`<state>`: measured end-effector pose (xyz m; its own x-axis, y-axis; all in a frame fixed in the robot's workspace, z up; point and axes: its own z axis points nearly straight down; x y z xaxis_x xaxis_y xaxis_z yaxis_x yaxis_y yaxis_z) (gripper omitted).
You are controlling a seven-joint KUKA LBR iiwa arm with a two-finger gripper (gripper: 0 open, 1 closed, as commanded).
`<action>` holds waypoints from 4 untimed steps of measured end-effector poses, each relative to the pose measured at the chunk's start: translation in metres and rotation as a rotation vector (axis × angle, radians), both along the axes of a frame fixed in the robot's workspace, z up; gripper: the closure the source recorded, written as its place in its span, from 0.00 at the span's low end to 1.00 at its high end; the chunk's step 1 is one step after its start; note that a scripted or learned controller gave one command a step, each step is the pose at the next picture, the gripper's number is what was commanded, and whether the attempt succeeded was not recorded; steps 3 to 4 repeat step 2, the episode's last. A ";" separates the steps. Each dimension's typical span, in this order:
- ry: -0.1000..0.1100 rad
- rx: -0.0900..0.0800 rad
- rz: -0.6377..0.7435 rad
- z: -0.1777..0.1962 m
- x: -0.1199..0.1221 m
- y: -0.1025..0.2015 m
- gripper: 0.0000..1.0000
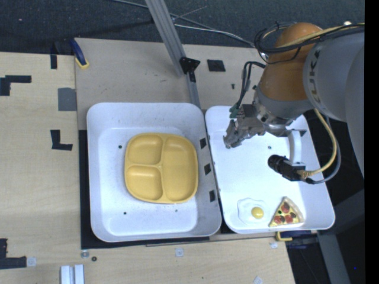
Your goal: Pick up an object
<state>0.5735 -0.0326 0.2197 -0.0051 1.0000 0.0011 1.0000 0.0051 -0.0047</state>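
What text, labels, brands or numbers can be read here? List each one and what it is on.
None can be read. The yellow divided plate, toy fried egg, toy pizza slice and both white bins carry no print. Dark marks on the arm are too blurred to read.

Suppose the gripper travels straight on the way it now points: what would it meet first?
Probably the bare white floor of the right bin: the gripper points down over its upper left part, well away from the fried egg and pizza slice. Depth is unclear.
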 end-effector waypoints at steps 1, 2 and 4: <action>-0.001 0.000 0.001 -0.001 -0.012 0.058 1.00; -0.001 0.000 0.002 0.011 -0.036 0.106 1.00; -0.001 0.000 0.002 0.011 -0.036 0.106 1.00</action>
